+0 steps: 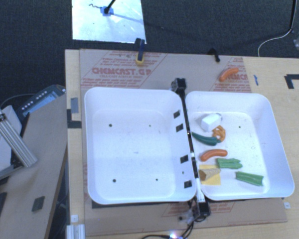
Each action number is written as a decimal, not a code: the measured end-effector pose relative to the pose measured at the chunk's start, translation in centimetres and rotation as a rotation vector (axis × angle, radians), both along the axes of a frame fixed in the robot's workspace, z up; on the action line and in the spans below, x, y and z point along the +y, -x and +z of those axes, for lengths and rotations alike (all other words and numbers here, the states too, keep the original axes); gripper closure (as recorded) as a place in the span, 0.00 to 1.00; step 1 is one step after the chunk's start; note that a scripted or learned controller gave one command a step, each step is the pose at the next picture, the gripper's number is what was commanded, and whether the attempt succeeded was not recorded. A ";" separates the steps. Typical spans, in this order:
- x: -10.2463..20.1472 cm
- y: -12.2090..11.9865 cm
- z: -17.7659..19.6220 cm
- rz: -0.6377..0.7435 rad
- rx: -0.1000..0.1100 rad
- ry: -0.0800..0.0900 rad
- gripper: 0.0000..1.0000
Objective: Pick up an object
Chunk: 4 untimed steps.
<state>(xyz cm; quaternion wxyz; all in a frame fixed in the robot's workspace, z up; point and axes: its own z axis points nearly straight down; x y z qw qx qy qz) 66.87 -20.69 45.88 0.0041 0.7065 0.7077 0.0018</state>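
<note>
The right bin (269, 118) holds several small items. A white block (210, 121) lies near its upper left, with an orange pretzel-like piece (219, 132) just below it. A dark green pepper (205, 139) sits by the divider. Below come an orange sausage (213, 155), a yellow cheese wedge (209, 175), and two green pieces (228, 163) (249, 178). Another orange sausage (228, 74) lies on the bench behind the bin.
The left bin (97, 148) sits beside the right one, joined by black clips along the divider (185, 138). A metal plate (108, 14) lies at the back on dark floor. A grey device (40, 99) and a side table are at left.
</note>
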 end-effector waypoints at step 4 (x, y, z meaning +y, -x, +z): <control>0.0 0.1 8.5 0.000 -0.008 0.003 1.00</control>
